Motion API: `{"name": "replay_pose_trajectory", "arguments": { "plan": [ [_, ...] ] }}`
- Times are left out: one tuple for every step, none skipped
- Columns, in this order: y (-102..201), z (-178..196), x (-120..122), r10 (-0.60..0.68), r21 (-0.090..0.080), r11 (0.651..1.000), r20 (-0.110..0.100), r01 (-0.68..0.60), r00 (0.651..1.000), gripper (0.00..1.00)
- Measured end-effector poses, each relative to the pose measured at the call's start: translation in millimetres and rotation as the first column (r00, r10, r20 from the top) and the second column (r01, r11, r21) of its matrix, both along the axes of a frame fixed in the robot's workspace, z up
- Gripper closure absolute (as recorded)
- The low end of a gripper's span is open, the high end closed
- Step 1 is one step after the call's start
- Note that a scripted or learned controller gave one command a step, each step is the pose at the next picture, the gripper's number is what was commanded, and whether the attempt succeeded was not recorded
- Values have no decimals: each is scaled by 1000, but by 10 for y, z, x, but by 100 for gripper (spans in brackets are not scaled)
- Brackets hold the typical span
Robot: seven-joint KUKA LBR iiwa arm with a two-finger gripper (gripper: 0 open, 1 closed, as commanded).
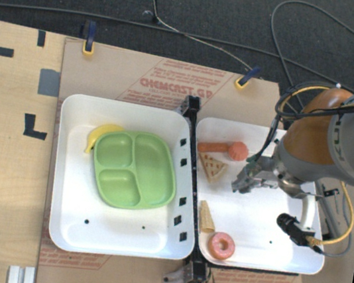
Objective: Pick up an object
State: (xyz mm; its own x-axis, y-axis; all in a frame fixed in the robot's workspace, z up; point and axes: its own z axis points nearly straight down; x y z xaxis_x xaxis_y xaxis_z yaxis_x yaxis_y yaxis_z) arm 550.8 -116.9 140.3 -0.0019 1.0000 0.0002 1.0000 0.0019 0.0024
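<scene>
Nearest of all lies a pink doughnut at the near edge of the right bin, with a tan cone just beside it on its far left. Farther off, a waffle wedge sits below an orange-pink drumstick-shaped toy at the bin's far left corner. My pincer hangs over this bin just right of the wedge, and whether it is apart or together I cannot tell from this angle; nothing shows clamped in it. The left bin carries a green divided plate lying over a yellow banana (only its far left end peeks out). My likeliest target is the wedge or the drumstick toy, being closest. Both look like light, stiff plastic play food, probably smooth and a bit slippery. I judge the drumstick toy best taken across its narrow shaft, and the flat wedge across its short sides, pressing low so it does not skid on the bin floor.
</scene>
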Motion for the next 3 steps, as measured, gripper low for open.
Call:
{"name": "replay_pose_trajectory", "arguments": {
  "plan": [
    [-33,448,-49,-1,-1,1000,1,1,1000,100],
    [-30,746,-41,0,-1,1000,0,0,1000,100],
    [457,855,133,5,1,1000,-2,-5,1000,100]
  ]
}}
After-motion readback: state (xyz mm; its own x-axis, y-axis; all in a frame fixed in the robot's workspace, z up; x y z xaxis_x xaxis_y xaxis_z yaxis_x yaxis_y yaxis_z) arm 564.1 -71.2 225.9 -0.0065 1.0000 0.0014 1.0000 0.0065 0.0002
